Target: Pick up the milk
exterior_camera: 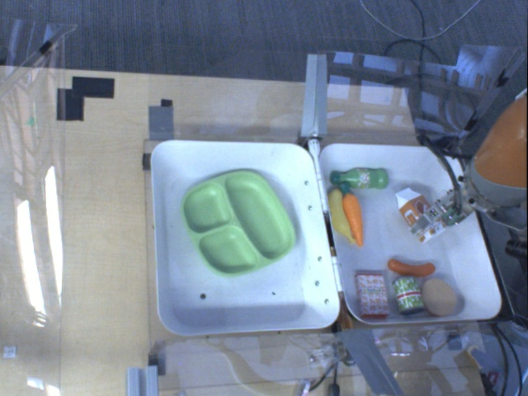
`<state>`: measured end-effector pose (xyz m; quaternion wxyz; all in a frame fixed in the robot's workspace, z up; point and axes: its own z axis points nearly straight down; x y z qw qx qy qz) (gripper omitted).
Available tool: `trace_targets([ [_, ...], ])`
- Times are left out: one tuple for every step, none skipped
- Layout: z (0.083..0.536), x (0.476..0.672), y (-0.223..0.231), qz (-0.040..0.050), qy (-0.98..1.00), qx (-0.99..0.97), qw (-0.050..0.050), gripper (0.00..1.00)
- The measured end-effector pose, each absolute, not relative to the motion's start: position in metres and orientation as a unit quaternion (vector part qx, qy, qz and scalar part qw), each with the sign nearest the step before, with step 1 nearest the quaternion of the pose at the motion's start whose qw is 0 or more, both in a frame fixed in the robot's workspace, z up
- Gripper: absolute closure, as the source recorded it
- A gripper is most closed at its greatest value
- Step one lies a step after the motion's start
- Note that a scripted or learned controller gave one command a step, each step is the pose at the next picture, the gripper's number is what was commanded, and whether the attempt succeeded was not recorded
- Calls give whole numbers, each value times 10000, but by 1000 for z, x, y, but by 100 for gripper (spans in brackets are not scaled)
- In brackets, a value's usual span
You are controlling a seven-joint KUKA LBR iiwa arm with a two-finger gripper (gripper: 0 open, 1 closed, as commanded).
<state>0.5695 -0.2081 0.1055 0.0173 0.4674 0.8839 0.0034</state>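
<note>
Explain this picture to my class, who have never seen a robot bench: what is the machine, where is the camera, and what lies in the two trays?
The picture comes from one camera fixed above a wooden bench, looking down at a slant. The machine is a robot arm with an orange band, reaching in from the right. At its end is a small gripper, the robot's "hand". It is right beside the milk carton, a little white and orange box. Whether it grips the carton is too small to tell.

Two shallow white bins sit side by side. The left bin holds a green divided plate. The right bin holds toy food: a green bottle, a carrot, a yellow piece beside it, a sausage, a red packet, a can and a brown potato-like lump.
</note>
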Motion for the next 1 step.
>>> trace_targets([
  [198,597,-162,18,8283,5602,51,100],
])
